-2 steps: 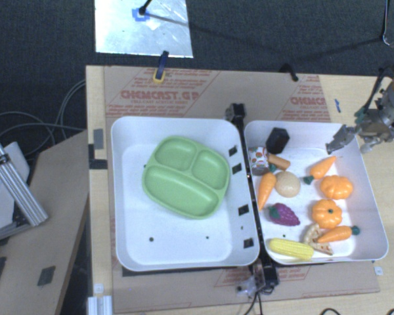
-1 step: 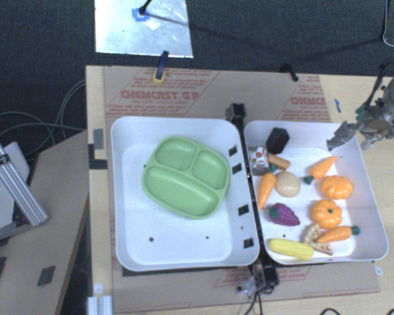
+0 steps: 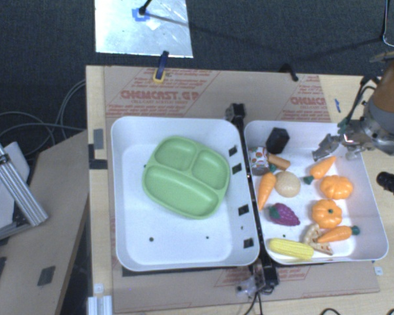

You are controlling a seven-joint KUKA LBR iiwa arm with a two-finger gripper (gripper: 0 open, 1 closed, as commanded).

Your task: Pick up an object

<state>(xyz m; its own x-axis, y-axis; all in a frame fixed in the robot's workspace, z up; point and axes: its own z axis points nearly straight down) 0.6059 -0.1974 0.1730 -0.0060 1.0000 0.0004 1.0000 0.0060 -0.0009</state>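
Over the right bin (image 3: 374, 195), toy food lies scattered under the gripper (image 3: 329, 147).
Nearest, corn (image 3: 290, 248) and carrots; farther back, an orange carrot (image 3: 322, 168) lies just below the gripper, whose jaws' spread I cannot tell.

Two shallow white plastic bins (image 3: 184, 258) look smooth and faintly glossy. In the left one, the matt pale-green plastic divided plate (image 3: 186, 176). Under the bins, dull brown printed cardboard (image 3: 171, 94); beyond it, a shiny crinkled silver foil sheet (image 3: 118, 18) on rough dark carpet (image 3: 33, 44).
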